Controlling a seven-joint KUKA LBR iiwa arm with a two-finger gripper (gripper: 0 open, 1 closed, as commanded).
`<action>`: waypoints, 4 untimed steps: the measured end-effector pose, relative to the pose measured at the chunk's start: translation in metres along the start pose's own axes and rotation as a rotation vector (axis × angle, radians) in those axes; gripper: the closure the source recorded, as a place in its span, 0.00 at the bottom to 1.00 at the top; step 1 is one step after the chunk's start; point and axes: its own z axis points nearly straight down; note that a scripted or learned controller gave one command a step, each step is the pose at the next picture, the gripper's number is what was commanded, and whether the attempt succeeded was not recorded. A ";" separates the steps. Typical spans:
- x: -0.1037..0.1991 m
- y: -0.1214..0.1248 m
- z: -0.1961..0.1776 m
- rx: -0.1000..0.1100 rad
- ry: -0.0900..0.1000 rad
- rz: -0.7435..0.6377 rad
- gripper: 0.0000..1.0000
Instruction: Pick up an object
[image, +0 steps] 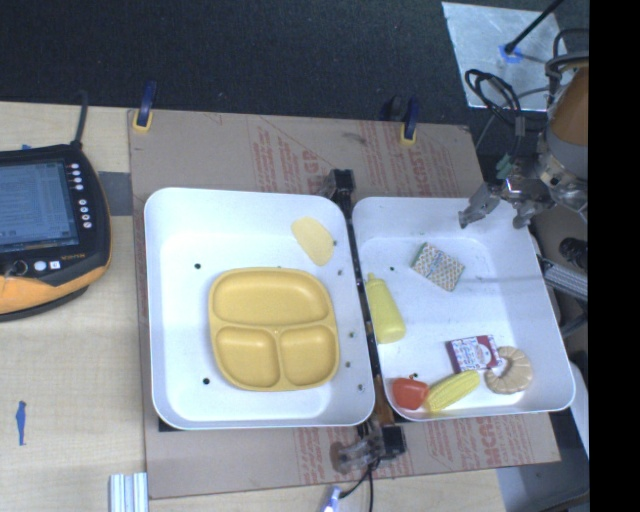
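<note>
My gripper (500, 210) hovers over the far right corner of the right bin (520, 290), open, with nothing between its fingers. Below and left of it a patterned square pouch (438, 266) lies on the bin floor. A yellow bottle (384, 310) rests against the bin's left wall. Along the near edge sit a red packet (471, 353), a ring-shaped pastry (509, 370), a yellow corn cob (452, 390) and a red tomato-like piece (408, 392).
The left bin (175, 300) holds a yellow divided plate (273, 327) and a pale yellow slice (313, 240). A tablet in an orange case (45, 225) lies at the far left of the bench. Cables and arm hardware (520, 90) crowd the upper right.
</note>
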 end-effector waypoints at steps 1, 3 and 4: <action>0.022 -0.013 0.043 0.003 0.001 -0.002 0.00; 0.031 -0.011 0.084 -0.009 0.000 -0.004 1.00; 0.031 -0.011 0.085 -0.008 0.000 -0.004 0.00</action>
